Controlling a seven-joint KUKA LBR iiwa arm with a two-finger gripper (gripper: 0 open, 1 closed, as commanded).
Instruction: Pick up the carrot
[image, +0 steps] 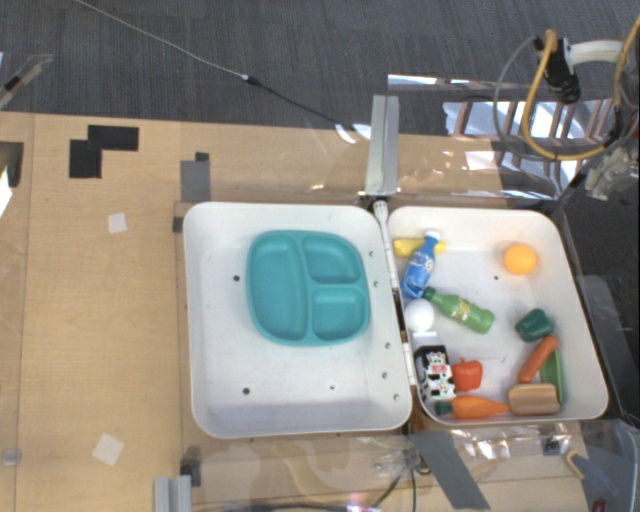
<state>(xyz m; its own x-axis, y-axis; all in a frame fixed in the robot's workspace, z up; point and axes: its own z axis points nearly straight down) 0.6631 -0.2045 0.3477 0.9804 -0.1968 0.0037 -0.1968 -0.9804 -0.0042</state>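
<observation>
On the far left we see the pale wooden bench (90, 330), with black angular marks near its upper edge. Next comes the left shallow white plastic bin (290, 410), and in it lies a teal plastic plate with three compartments (307, 286), flat and roughly centred.

Across the seam between the bins we reach the right shallow white plastic bin (575, 300). Along its left wall sit a small yellow piece (405, 246), a blue plastic bottle with a white cap (420, 265) and a white ball (420, 318). A green plastic bottle with a yellow label (460, 310) lies on its side just beside the ball. Nearer the front wall stand a small black-and-white box (433, 370) and a red toy piece (467, 375), touching or nearly so.

The orange tapered toy carrot (480, 407) lies flat against the front wall of the right bin, just below the red piece. Its tip lies just beside a tan rounded block (533, 399).

Farther right we find an orange ball (520, 260) near the back, a dark green chunky piece (534, 324), and a slanted orange-red elongated piece (537, 358) above the tan block.

Whether the gripper is open or closed we cannot tell.
</observation>
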